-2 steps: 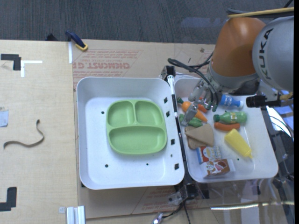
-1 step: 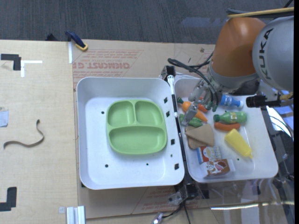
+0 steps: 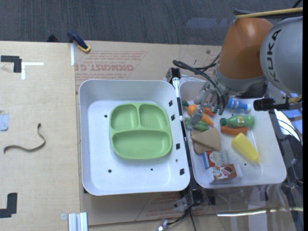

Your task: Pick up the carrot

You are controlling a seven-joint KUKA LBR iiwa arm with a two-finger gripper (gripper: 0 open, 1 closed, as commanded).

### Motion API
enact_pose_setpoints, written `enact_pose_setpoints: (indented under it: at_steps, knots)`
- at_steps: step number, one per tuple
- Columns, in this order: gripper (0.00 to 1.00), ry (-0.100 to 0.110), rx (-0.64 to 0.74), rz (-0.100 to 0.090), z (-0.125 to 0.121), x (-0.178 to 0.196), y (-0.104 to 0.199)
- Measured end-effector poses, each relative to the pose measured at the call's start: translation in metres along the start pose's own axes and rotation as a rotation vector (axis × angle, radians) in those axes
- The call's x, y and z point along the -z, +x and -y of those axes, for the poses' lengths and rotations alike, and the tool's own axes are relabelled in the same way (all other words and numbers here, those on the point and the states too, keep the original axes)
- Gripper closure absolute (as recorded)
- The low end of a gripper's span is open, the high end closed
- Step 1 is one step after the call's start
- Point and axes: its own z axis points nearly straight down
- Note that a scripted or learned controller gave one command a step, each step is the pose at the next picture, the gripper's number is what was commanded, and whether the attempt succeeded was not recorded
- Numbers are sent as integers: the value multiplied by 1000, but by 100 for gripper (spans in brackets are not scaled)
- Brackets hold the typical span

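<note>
The carrot (image 3: 199, 112) is lying in the right bin (image 3: 269, 174), close against that bin's left wall and toward its far left corner. It is sitting directly under the hand (image 3: 201, 110), which is hanging over it from the far right side of the bin. One metal finger (image 3: 195, 119) is reaching down to the near side of the carrot, and the others are crowding just above it. From where I am standing, I cannot tell how far the hand is open, nor whether it is gripping the carrot or merely touching it.

The carrot is showing as a short orange piece with a green top, partly covered by the hand.

Other items are sharing the right bin. A green bottle with an orange cap (image 3: 237, 121) is lying just right of the carrot, with a thin orange stick (image 3: 234, 130) beside it. A yellow object (image 3: 245, 147) is resting nearer the bin's right wall. A brown wedge (image 3: 207, 139) is lying just near of the carrot, and a small printed carton (image 3: 220, 165) is sitting toward the near edge. A blue bottle (image 3: 238, 104) is lying by the far edge.

The left bin (image 3: 91, 143) is carrying a green divided plate (image 3: 141, 130) at its middle.
</note>
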Motion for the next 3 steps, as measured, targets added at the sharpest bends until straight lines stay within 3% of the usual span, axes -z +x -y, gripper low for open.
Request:
enact_pose_setpoints:
  at_steps: [3]
  knots:
    - [0, 0, 0, 0, 0, 0, 0]
